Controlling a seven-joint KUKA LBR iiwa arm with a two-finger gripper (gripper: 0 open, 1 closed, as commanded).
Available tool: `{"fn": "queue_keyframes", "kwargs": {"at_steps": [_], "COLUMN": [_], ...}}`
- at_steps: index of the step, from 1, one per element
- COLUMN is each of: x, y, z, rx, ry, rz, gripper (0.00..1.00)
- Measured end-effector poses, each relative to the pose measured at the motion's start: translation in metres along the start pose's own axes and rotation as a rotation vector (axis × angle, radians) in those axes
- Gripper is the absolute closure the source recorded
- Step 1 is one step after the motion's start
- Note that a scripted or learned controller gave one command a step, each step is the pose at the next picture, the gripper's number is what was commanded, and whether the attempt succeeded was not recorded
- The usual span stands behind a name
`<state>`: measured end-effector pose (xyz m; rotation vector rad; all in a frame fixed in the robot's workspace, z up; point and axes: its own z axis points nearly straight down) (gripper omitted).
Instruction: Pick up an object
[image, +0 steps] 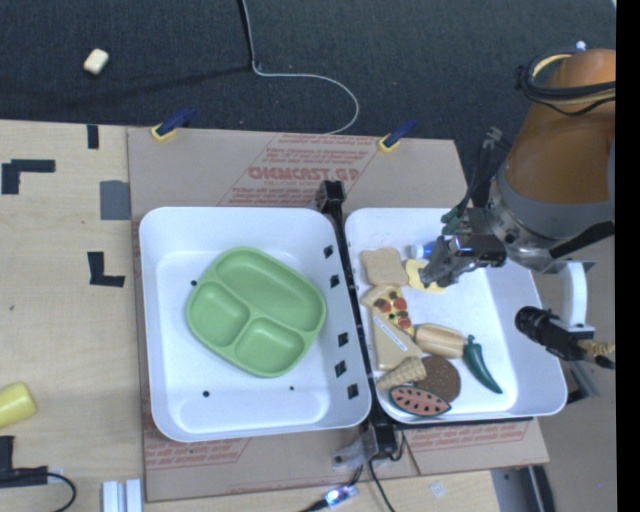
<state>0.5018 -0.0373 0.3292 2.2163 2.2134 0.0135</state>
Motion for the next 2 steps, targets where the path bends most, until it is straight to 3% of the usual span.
{"fn": "queue_keyframes", "kwargs": {"at_steps": [1,2], "x": [0.068,0.125], "y": [-0.018,-0.016], "z": [-0.023,-0.108], "rx": [0.012,0.005], "ry": [0.002,0.003], "rz": [-0.01,-0.01], "gripper": [1.0,1.0]}}
